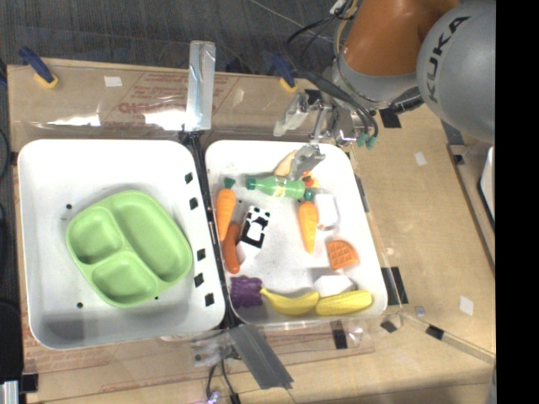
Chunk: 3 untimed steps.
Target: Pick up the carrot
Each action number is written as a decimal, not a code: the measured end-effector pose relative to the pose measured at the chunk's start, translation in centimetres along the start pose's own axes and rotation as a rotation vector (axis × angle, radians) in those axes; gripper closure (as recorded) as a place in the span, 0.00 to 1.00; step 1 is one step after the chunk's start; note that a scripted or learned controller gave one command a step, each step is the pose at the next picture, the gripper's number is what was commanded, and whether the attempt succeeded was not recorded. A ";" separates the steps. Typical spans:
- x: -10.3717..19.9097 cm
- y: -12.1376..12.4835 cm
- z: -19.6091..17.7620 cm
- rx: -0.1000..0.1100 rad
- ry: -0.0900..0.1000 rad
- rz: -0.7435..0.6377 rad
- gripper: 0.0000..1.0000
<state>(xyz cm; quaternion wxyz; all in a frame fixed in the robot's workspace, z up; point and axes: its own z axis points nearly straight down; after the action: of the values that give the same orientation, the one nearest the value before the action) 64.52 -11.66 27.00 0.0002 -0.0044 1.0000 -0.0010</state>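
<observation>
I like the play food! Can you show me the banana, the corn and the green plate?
banana (289, 300), camera view, middle of its curved yellow body.
corn (344, 303), camera view, middle of the cob.
green plate (178, 244), camera view, its right rim.

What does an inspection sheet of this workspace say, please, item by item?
Surface: bench bears two white bins; left bin, right bin.
Job's things: one carrot lies mid right bin, another along its left wall; both untouched.
Clutter: green tray in left bin. In right bin: green bottle, black-white block, waffle, banana, corn, grapes, white blocks.
Claw: claw hangs over the right bin's far edge, above the bottle; open or shut cannot be told.
Cables: black cables run to the wrist.
Surroundings: blue clamps at the far edge; dark floor behind.
</observation>
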 end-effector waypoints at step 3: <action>7.0 -9.1 16.5 0.000 -0.007 -0.032 1.00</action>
<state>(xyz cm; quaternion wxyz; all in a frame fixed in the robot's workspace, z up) 57.57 -20.86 10.50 0.0036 -0.0205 0.9998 -0.0008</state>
